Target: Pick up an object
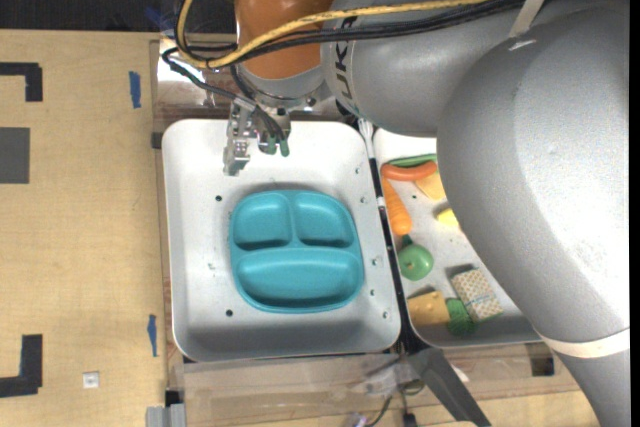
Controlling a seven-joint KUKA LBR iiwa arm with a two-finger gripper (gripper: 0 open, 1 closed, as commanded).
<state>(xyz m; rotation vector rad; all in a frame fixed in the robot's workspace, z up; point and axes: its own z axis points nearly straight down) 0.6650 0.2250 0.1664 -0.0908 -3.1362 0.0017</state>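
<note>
The hand (254, 140), fingers apart and seemingly empty, hangs over the left bin (190, 245) holding a teal divided plate (295, 250); toy food fills the right bin (425, 330).

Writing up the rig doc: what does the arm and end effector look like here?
Bulky rounded grey arm with an orange band above the wrist. Yellow and black cables run along it, taped at one spot. Small metallic end effector with a green-tipped part.

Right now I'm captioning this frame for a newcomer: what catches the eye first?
The big grey arm with its orange band sweeps in from the right, hiding much of the right bin. Next comes the teal divided plate lying in the left bin, with the gripper above the plate's far edge.
</note>
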